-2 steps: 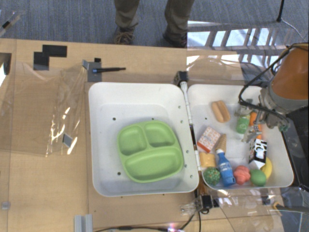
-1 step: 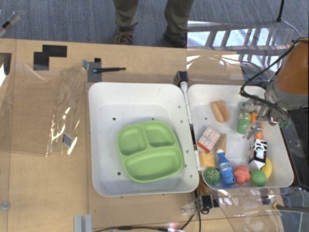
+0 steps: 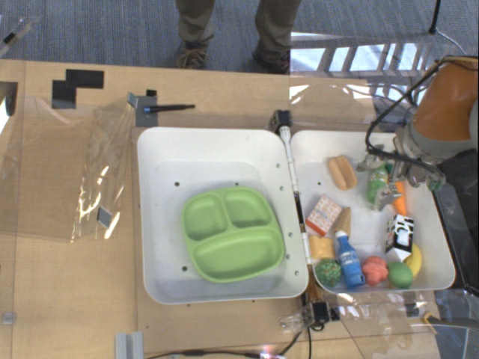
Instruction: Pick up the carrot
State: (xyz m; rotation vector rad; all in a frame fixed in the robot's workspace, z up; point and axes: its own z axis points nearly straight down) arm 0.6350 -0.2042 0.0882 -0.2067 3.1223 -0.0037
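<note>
Wooden bench held two white bins; the right bin [image 3: 447, 275] was crowded with toy food. The carrot [image 3: 401, 198] lay at its 2 o'clock, touching the gripper [image 3: 397, 178], whose spread couldn't be told. Likely the approach step; next comes closing around it.

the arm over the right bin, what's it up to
The arm has reached in over the right bin, with its gripper low at the far right side, right at the carrot. The carrot lies beside a green toy. Whether it is gripped cannot be told. The left bin holds a green tray.
</note>
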